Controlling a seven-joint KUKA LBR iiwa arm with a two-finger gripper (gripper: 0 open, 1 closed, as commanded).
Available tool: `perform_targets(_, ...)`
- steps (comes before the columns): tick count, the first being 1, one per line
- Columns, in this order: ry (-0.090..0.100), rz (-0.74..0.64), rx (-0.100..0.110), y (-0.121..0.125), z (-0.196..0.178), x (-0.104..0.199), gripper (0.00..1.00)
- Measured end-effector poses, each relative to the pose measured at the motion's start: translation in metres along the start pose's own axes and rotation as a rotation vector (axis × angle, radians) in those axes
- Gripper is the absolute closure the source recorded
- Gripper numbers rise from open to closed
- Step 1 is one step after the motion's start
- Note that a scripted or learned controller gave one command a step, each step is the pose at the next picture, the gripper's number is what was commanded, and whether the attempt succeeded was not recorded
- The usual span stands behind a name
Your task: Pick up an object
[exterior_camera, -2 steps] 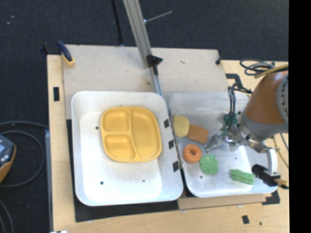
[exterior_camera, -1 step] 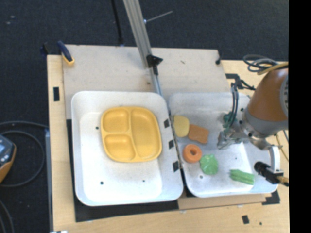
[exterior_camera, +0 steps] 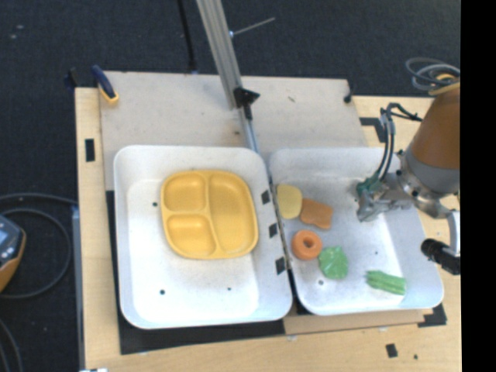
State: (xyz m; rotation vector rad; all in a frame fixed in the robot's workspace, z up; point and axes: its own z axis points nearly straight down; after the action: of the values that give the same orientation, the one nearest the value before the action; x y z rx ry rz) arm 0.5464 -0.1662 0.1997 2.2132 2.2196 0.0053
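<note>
In the right bin (exterior_camera: 403, 231), your gripper (exterior_camera: 370, 204) hung near the orange ring (exterior_camera: 308, 245); I couldn't tell its state. The ring looked light and stiff, best pinched across its rim

A yellow divided plate (exterior_camera: 209, 213) is seen in the left bin (exterior_camera: 139, 301). In the right bin (exterior_camera: 422, 285) lie a yellow piece (exterior_camera: 289, 201), a brown piece (exterior_camera: 317, 214), an orange ring (exterior_camera: 307, 245) and two green items (exterior_camera: 334, 263). The gripper (exterior_camera: 366, 204) is positioned at right of frame, above that bin.
</note>
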Motion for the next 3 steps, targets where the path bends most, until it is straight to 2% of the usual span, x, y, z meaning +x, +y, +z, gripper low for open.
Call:
perform_targets(2, 0.000, 0.000, 0.002, 0.008, -0.085, -0.010, 1.00)
perform_targets(3, 0.003, -0.004, 0.007, 0.014, -0.067, 0.038, 1.00)
